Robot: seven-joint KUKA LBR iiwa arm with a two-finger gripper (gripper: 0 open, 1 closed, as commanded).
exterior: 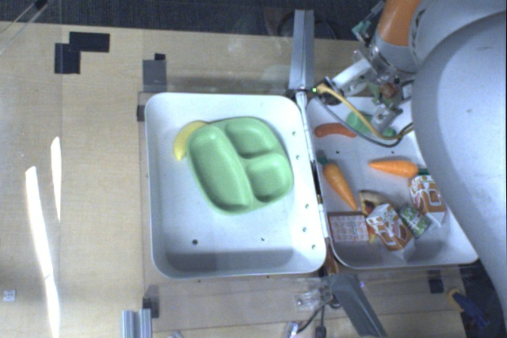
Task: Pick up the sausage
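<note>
Arm (463, 91) came in from the right, over the right bin (444, 253). Gripper (379, 95) sat above that bin's far edge, tilted, cables hanging off it. Couldn't tell how the jaws stood: too cluttered and blurred there. Nothing visibly between them.

Sausage (336, 131) lay flat in the right bin's far-left corner, close to the divider between the bins, just left of and below the gripper. Contact unclear.

Rest of the right bin: one carrot (341, 185) along the left wall, pointing toward the near edge; second carrot (394, 167) mid-bin, lying crosswise. Near edge held a flat printed packet (348, 228) and a cluster of small cartons (398, 224), touching or overlapping; exact count unclear.

Left bin (230, 257): green divided plate (238, 162), three compartments, sitting toward the far side. A banana (187, 138) stuck out from under the plate's far-left edge, mostly covered.

Both bins sat side by side on the wooden surface (71, 170), black tape marks (79, 50) near its far-left corner.
</note>
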